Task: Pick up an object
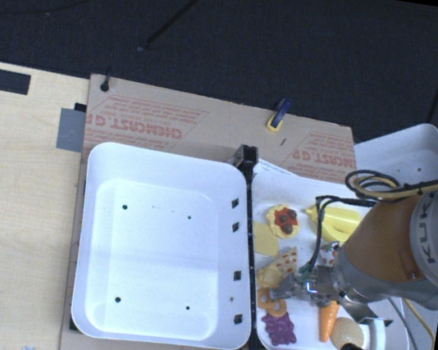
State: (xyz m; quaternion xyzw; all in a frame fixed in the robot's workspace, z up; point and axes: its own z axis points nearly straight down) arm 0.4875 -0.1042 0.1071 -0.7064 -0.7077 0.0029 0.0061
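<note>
My gripper point(293, 286) hangs low over the middle of the right bin point(316, 191), reaching in from the right under the arm's orange band. Just to its left lie a tan cracker point(288, 260) and a yellowish piece point(268, 276). Below it are an orange ring point(272, 309) and purple grapes point(282, 330). An orange carrot point(328, 319) lies under the wrist, beside a round tan piece point(347, 332). Further back sit a yellow square slice point(265, 239), a round piece with red topping point(284, 219) and a yellow banana-like item point(337, 221).
The left white bin point(171, 172) stands beside the right one, with a black divider point(243, 240) between them. Both rest on a cardboard sheet point(177, 126). Cables loop over the arm at the right. A blue-and-yellow clamp point(278, 115) grips the cardboard's far edge.
</note>
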